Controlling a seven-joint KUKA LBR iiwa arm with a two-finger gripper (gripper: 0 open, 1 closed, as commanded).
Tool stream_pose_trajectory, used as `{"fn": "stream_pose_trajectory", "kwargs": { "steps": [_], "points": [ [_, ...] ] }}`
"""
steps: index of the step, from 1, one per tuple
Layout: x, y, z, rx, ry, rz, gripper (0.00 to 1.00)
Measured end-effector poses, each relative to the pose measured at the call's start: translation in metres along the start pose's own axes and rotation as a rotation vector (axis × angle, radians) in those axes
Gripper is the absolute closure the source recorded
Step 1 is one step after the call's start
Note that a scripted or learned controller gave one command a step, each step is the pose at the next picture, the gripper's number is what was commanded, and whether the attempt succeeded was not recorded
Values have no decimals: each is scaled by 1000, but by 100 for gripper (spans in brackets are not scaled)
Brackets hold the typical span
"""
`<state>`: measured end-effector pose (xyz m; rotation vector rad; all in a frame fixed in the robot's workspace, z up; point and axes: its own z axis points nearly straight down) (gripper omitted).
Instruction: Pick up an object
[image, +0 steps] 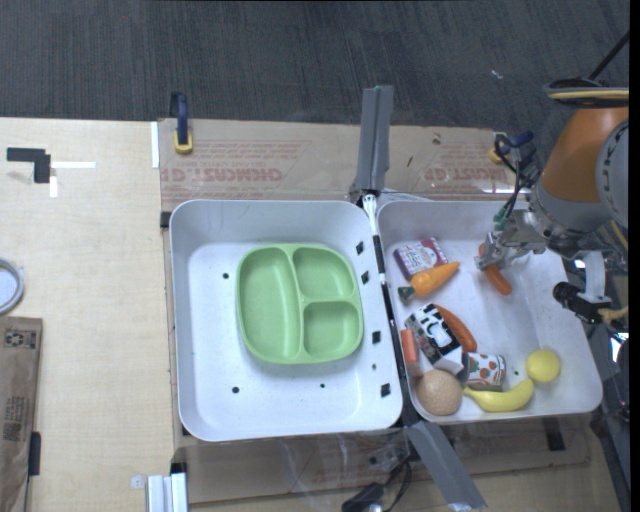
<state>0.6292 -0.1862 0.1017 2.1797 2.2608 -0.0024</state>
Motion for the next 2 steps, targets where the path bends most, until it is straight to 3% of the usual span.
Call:
{"fn": "stream_pose_trajectory", "kwargs": {
  "steps": [1, 2],
  "points": [
    [107, 11, -96, 0, 1, 5, 100],
    [116, 23, -151, 1, 0, 47, 100]
  ]
}}
